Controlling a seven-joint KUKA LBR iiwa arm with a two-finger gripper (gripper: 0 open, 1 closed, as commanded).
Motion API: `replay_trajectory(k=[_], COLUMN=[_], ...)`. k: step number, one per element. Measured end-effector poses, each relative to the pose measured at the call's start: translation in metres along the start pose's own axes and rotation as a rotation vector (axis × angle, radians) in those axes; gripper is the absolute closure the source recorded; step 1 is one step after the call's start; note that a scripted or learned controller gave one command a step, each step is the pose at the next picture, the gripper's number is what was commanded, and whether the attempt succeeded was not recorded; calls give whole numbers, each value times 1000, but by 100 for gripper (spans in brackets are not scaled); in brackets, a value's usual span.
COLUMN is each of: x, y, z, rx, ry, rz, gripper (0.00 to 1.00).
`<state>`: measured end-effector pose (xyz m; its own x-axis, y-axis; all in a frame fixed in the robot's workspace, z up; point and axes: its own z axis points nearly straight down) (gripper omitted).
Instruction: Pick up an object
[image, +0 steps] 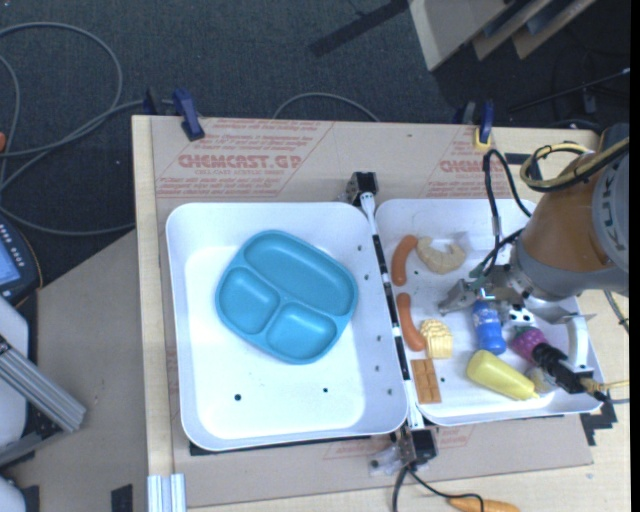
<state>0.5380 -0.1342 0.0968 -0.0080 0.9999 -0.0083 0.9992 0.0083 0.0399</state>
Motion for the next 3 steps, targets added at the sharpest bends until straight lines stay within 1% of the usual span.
replay_trajectory(k=[1, 2, 3], x=[-23, -18, -31], y=[-32, -46, 1], z=[-1, -1, -1], rx=[-1, -3, 32], ry=[-4, -8, 28], rz=[1, 1, -1], gripper=[0, 0, 0])
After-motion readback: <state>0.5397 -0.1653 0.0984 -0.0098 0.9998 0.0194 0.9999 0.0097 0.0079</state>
